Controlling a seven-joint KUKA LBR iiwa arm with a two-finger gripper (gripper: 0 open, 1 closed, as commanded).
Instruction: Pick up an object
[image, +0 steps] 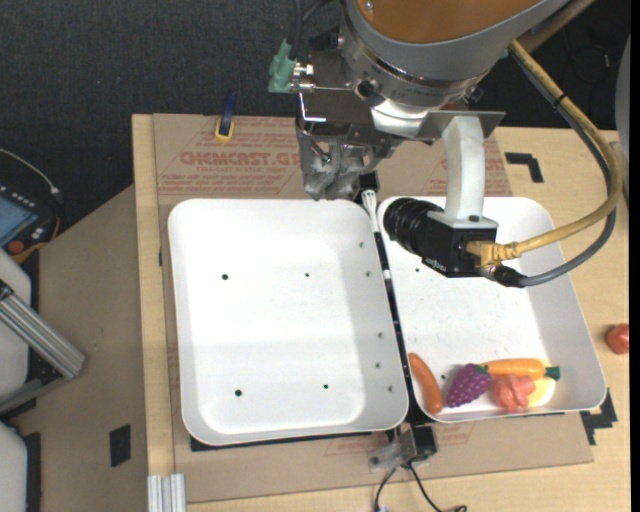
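Observation:
Several toy foods lie along the front edge of the right bin (560, 300): an orange-red sausage (425, 383), a purple bunch of grapes (467, 384), an orange carrot (520, 368) and a pink piece (511, 394) against a yellow one (544, 392). My gripper (335, 172) hangs under the orange-banded wrist, over the far rim of the left bin (260, 300) near the divide between the bins. It is far from the toys, and I see nothing in it. A black cylinder on a white bracket (432, 236) hangs from the arm over the right bin's far half.
Both bins rest on a cardboard sheet (230, 150). A blue and yellow clip (226, 118) sits at its far left. A small red object (618, 338) lies outside the right bin. A tan cable (570, 225) loops over the right bin's far corner.

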